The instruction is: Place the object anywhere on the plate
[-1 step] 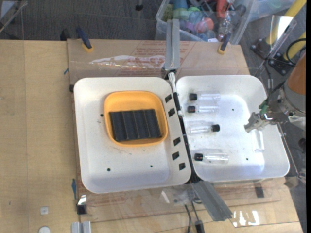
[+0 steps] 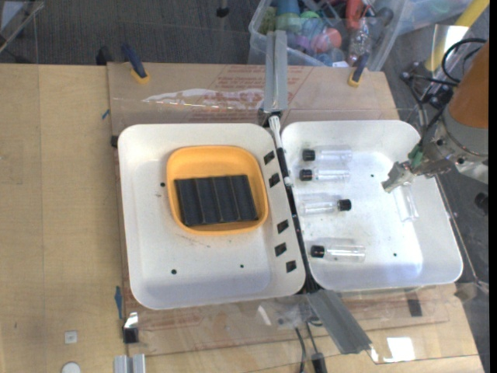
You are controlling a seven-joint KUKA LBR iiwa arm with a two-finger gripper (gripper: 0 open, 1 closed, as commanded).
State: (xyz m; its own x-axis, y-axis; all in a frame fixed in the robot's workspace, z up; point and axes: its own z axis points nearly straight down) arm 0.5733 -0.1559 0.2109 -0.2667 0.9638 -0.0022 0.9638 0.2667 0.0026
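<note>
An orange plate (image 2: 180,165) lies in the left bin (image 2: 147,247), with a black ridged block (image 2: 216,199) resting on it. In the right bin (image 2: 404,259) lie several clear vials with black caps, such as one at the back (image 2: 326,155) and one at the front (image 2: 338,251). My gripper (image 2: 400,177) hangs over the right bin's right side. Just below it a clear vial (image 2: 405,205) lies close by; I cannot tell whether the two touch.
A metal divider (image 2: 273,76) runs back from between the bins. A clear tub of colourful items (image 2: 334,10) stands behind the bench. The arm's orange band (image 2: 470,92) is at the right edge, with cables near it.
</note>
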